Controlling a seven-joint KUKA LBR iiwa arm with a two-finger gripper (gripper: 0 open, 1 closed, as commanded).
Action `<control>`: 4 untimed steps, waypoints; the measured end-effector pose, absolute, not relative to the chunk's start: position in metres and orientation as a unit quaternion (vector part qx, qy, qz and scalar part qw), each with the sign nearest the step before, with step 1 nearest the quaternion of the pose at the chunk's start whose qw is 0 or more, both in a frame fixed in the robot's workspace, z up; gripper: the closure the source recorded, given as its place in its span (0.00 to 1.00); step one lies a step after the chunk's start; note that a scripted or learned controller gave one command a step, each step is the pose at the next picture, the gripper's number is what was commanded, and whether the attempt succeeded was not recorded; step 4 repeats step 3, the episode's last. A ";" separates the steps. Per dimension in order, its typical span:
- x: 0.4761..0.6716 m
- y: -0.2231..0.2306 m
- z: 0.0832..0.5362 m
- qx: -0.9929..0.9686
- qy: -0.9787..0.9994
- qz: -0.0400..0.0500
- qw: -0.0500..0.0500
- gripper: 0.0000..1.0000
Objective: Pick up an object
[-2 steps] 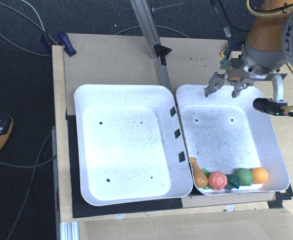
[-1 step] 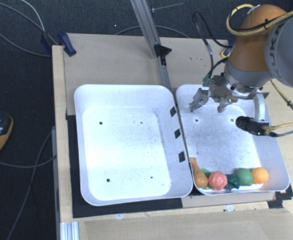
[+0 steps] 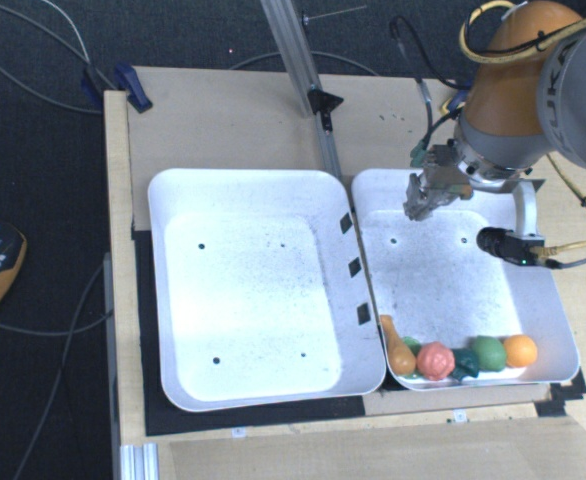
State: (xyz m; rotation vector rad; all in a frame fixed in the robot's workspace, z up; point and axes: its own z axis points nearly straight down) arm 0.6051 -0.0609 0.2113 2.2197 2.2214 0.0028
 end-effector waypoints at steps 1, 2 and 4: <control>0.605 -0.061 0.222 0.707 0.707 0.001 0.001 1.00; 0.606 -0.061 0.232 0.707 0.708 0.002 0.001 1.00; 0.606 -0.061 0.242 0.707 0.708 0.002 0.001 1.00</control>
